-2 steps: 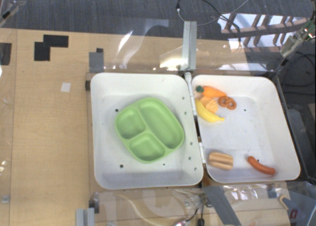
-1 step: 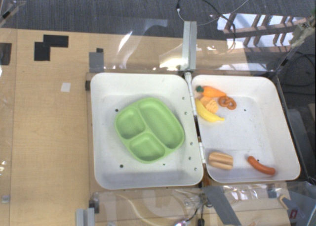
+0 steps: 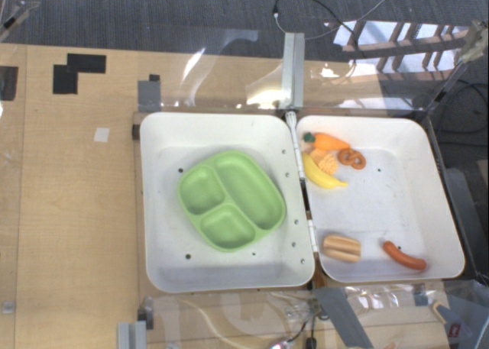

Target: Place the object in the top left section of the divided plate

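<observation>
**Plate in left bin, food in right bin**

Green divided plate sits mid left bin, turned at a slant. It has three sections: a big one at the upper right, a small one at the left and a small one at the bottom.

The task does not name its object, so I cannot tell which one is meant. All the food lies in the right bin, across the divider from the plate.
- Cluster in the top left corner: carrot at the top, banana below it along the left wall, and a pale orange piece between and touching both. I cannot tell what that piece is.
- Pretzel just right of that cluster.
- Bun near the bottom left.
- Sausage right of the bun, apart from it, tilted.

Claw state: cannot tell.
</observation>
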You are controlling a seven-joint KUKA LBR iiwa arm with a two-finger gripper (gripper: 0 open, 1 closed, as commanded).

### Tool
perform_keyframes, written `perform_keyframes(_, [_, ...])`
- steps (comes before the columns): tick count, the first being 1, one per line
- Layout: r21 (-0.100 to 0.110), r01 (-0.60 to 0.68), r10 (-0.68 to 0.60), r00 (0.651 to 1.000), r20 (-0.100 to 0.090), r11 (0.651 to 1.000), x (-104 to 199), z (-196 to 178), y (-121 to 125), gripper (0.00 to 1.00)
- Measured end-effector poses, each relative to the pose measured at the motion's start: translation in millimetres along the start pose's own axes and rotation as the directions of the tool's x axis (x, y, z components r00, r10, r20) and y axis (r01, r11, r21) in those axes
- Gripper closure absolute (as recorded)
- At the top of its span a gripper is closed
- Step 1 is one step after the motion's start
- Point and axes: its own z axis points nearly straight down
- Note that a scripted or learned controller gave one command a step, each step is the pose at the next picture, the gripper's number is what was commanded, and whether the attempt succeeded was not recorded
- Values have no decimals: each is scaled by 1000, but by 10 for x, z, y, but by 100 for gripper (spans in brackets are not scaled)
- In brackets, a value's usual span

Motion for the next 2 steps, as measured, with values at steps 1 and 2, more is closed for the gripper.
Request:
perform_keyframes(1, [0,-213,213,977,0,977,1,-2,0,100])
perform_keyframes(2, [0,-404,404,915,0,915,26,-4,5,100])
